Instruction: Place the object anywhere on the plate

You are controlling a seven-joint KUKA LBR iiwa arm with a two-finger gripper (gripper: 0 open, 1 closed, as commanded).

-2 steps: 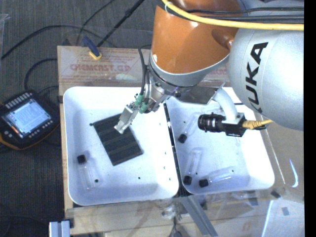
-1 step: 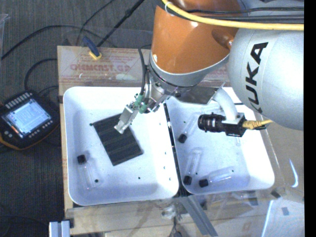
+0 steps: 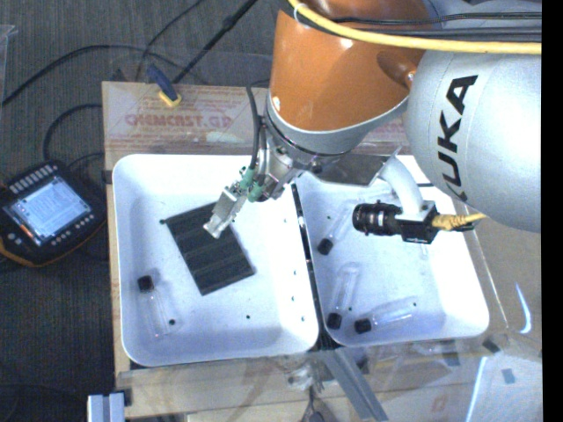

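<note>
The plate (image 3: 211,255) is a dark ribbed rectangle lying at a slant on the floor of the left bin (image 3: 132,236). My gripper (image 3: 220,221) reaches down from the orange wrist and hangs over the plate's upper edge, close to its surface. Its tip looks pale and grey, and whether anything sits in it is too blurred to tell. A clear tube (image 3: 158,308) with a black cap (image 3: 143,282) lies in the left bin's near-left corner, apart from the plate.
The right bin (image 3: 457,306) holds two clear tubes (image 3: 344,290) (image 3: 391,313) with black caps and a small black piece (image 3: 325,246). A black camera (image 3: 391,221) juts from the arm over that bin. A pendant (image 3: 46,207) lies left of the bench.
</note>
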